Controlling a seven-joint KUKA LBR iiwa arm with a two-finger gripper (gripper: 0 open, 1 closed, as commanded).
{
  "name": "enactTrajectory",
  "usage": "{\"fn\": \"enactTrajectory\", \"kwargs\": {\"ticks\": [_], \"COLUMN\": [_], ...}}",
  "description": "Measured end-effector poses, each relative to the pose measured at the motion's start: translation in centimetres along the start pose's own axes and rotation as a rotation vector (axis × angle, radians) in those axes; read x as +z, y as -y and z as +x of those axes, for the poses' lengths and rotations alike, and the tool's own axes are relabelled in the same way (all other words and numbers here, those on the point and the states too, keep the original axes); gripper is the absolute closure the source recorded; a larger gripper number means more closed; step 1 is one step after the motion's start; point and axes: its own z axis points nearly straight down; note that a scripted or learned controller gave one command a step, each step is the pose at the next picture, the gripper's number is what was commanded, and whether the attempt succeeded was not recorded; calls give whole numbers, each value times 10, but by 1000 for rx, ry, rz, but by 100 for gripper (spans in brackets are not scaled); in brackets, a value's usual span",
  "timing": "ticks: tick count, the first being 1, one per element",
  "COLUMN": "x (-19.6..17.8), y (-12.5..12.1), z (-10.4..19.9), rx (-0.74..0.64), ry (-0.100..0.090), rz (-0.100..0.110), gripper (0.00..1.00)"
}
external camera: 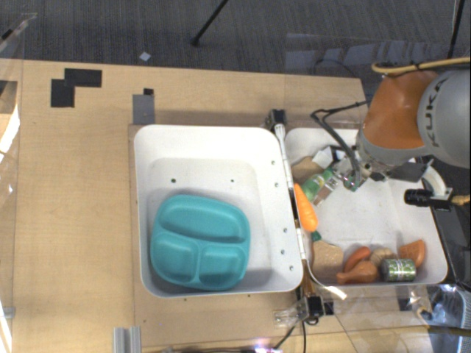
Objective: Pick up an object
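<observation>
My gripper [347, 176] hangs low over the upper left part of the right bin [383, 208], below the orange band of the arm [397, 116]. Just to its left lies a small green bottle [317, 185], close to the gripper or touching it; I cannot tell which. An orange carrot [305, 210] lies along the bin's left wall below the bottle. A brown piece [303, 169] and a white scrap [321, 155] sit above the bottle.
Along the right bin's front edge lie a tan slab [328, 256], two reddish sausages [358, 265], a green can [398, 270] and an orange piece [413, 251]. The left bin [206, 149] holds a teal divided plate [199, 240]. A dividing rail [288, 197] separates the bins.
</observation>
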Motion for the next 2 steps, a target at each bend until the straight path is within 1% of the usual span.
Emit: {"fn": "enactTrajectory", "kwargs": {"ticks": [1, 2], "x": [18, 18], "y": [-5, 24], "z": [-32, 21], "rx": [262, 335], "ry": [-45, 5], "rz": [27, -2], "gripper": [0, 0]}}
